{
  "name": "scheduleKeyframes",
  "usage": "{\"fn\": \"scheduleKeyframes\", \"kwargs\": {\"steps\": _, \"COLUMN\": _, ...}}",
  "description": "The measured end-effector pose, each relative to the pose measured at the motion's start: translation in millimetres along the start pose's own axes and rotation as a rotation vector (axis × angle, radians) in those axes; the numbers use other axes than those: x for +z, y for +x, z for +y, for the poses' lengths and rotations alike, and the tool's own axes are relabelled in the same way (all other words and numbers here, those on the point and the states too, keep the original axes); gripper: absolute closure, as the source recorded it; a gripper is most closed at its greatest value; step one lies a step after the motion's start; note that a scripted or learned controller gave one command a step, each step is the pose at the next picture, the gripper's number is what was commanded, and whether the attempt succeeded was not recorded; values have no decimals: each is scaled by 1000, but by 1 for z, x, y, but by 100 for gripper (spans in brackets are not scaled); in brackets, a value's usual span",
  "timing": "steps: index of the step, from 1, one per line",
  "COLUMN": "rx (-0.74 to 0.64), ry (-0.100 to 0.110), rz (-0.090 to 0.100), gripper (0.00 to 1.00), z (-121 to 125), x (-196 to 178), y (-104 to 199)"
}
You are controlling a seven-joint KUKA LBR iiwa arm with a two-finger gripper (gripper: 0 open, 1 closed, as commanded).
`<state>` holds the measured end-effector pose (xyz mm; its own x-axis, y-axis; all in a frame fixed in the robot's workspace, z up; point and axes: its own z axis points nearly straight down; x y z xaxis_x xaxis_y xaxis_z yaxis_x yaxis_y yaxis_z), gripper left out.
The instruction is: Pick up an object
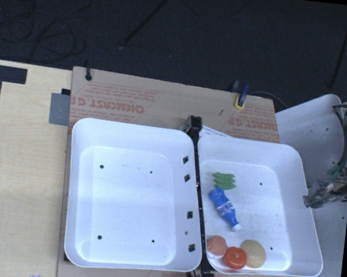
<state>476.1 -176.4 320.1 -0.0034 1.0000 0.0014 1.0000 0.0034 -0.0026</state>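
Observation:
The right bin [296, 162] holds several small objects. A green leafy piece [224, 180] lies near its middle. Just below it a blue bottle [224, 208] lies on its side, slanting down to the right. Along the front wall sit a pinkish round item [216, 245], a red tomato-like ball [235, 257] and a beige round item [253, 252], close together. My gripper [325, 194] shows as a small dark shape past the right bin's right rim, apart from all the objects and with nothing visibly in it.
The left bin [83, 155] sits beside the right one, and a black divider clip strip [193, 193] runs between them. Both rest on a cardboard sheet [134, 102] on the wooden bench. A pale grey arm cover [314, 117] rises at the right.

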Motion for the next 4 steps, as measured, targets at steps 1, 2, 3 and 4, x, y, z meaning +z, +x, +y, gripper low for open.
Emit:
{"fn": "scheduleKeyframes", "kwargs": {"steps": 1, "rx": 0, "ry": -2, "rz": -1, "gripper": 100, "z": 21, "x": -13, "y": 21}}
{"fn": "scheduleKeyframes", "kwargs": {"steps": 2, "rx": -1, "ry": 2, "rz": 1, "gripper": 100, "z": -1, "x": -10, "y": 72}}
{"fn": "scheduleKeyframes", "kwargs": {"steps": 3, "rx": 2, "ry": -1, "rz": -2, "gripper": 100, "z": 31, "x": -10, "y": 80}}
{"fn": "scheduleKeyframes", "kwargs": {"steps": 4, "rx": 1, "ry": 7, "rz": 1, "gripper": 100, "z": -2, "x": 37, "y": 123}}
